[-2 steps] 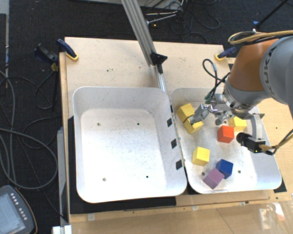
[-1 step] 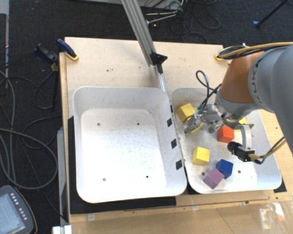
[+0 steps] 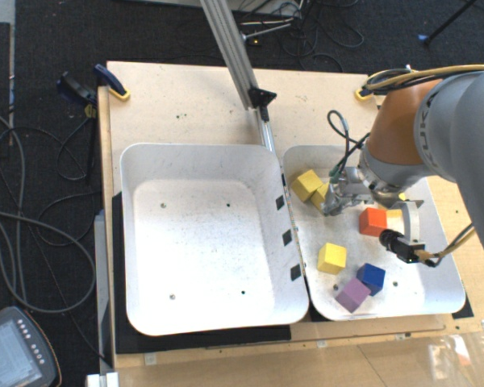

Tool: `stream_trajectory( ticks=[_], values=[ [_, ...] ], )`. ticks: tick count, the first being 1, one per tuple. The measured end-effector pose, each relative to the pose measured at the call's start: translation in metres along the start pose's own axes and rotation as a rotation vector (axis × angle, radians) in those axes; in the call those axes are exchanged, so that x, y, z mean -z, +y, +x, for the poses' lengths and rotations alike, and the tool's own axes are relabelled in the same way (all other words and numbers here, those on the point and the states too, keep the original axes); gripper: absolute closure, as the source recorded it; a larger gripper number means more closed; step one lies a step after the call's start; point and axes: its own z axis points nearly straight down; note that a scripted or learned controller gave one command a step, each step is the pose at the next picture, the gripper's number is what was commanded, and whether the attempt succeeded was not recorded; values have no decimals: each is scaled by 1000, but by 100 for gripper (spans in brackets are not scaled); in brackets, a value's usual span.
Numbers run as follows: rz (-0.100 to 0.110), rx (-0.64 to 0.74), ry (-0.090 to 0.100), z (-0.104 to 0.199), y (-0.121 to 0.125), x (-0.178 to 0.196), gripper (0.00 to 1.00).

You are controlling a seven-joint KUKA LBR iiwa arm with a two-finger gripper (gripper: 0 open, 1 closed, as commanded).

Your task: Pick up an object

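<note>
My gripper (image 3: 329,202) reaches down into the right bin (image 3: 436,297), its tip right beside a yellow block (image 3: 306,185) near the bin's far left. A second yellowish piece (image 3: 319,200) sits against the tip. An orange block (image 3: 373,220) lies just right of the gripper. Nearer the front lie another yellow block (image 3: 332,257), a blue block (image 3: 372,276) and a purple block (image 3: 353,294). The wrist hides the fingertips.
The left bin (image 3: 145,216) stands beside the right one, sharing a raised rim at the middle. A slanted metal pole (image 3: 230,43) crosses the back of the bench. Cables hang off the wrist by a black fitting (image 3: 399,247).
</note>
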Motion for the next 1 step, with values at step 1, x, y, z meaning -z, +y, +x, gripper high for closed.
stream_trajectory(
  ticks=[1],
  values=[
    [-5,1,-1,-10,1,54,100]
  ],
)
